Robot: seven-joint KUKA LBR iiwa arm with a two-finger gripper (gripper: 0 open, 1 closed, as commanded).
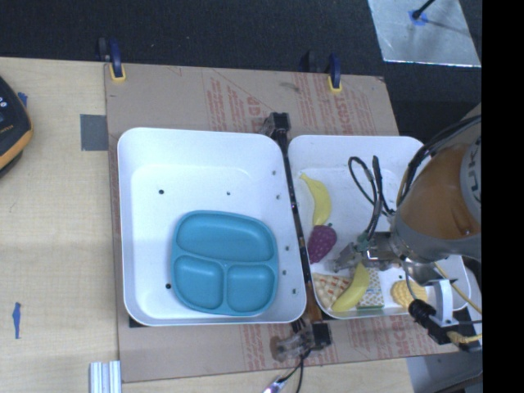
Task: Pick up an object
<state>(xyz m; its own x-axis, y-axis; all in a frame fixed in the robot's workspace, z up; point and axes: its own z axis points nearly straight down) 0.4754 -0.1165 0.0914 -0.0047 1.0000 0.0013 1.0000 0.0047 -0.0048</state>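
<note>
Gripper [354,256] low in right bin [344,147], metal fingers over curved glossy banana [354,287]; grip apparently unclear, cannot tell; smooth blue tray [224,260] left.

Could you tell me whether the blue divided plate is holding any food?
Empty: the blue plate lies in the left bin, its three compartments bare.

White bins [131,219]; sky-blue divided tray [224,262]; two yellow bananas [318,199], [354,289]; dark purple grapes [322,241]; tan criss-crossed waffle [330,286]; brown cardboard [237,97] with red lettering; pale wood bench [49,219].
</note>
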